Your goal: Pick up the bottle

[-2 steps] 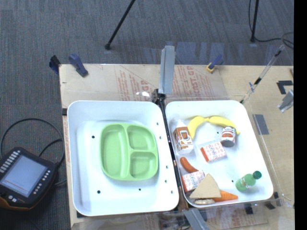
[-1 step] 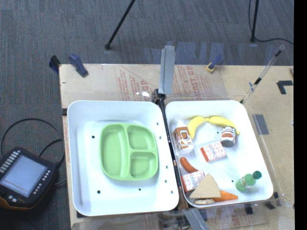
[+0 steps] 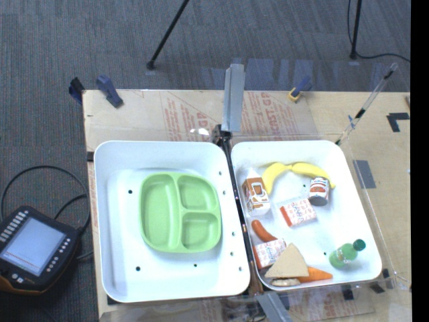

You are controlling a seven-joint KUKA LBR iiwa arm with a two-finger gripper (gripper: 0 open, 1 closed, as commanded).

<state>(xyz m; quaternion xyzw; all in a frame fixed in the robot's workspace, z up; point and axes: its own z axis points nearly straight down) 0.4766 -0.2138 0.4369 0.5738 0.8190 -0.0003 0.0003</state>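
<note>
Counting: 1 green bottle (image 3: 346,254) | 1 banana (image 3: 295,172) | 2 bins (image 3: 107,180) | 1 divided plate (image 3: 180,212)

Lab: tripod legs (image 3: 172,27), teach pendant (image 3: 33,248)

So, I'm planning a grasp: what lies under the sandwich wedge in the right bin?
Under the sandwich wedge, a carrot pokes out right and a pale slice below. Their covered parts are hidden.
</note>
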